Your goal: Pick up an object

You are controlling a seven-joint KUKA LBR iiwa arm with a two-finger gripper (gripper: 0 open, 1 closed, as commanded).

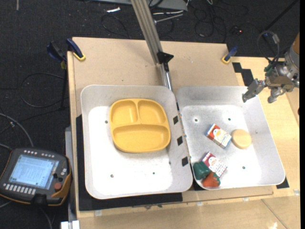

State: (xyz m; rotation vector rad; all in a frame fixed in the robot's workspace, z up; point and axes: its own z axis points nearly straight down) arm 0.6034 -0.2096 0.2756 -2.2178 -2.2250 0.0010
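Pincer [261,93] of mine hangs over the far right corner of the right bin [267,128], its two fingers spread apart with nothing between them. Down in that bin, toward its near edge, lie a small carton [218,136] touching a round yellow piece [241,139], and closer to the near left corner a second carton [214,164] beside a red and green toy [209,178]. A yellow divided plate [140,125] sits in the left bin [95,175], toward its far edge.
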